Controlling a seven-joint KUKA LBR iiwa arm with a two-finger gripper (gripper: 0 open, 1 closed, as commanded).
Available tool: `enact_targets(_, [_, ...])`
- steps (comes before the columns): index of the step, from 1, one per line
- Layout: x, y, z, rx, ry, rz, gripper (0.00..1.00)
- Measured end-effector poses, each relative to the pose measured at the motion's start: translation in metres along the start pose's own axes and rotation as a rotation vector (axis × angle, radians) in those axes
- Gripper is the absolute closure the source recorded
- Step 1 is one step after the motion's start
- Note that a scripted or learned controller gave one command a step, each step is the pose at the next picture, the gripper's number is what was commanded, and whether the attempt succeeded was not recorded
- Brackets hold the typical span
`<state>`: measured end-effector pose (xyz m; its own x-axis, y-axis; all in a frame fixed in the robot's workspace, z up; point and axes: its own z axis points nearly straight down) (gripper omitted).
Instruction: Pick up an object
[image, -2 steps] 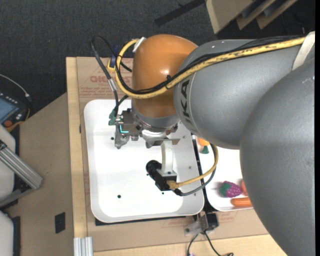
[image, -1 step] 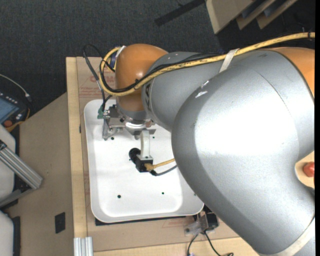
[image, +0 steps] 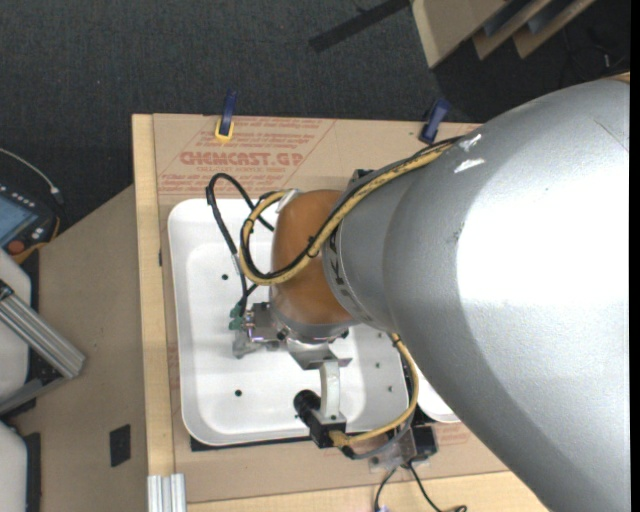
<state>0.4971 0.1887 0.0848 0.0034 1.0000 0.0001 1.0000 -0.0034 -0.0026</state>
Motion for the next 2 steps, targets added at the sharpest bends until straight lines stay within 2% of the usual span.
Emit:
enact_targets(1, [0.0379,-0.0199,-0.0107,-0.001,0.001,-0.007,0.00])
enact_targets(2, [0.0355,-0.0186,-0.0102,-0.002,0.000,-0.002,0.00])
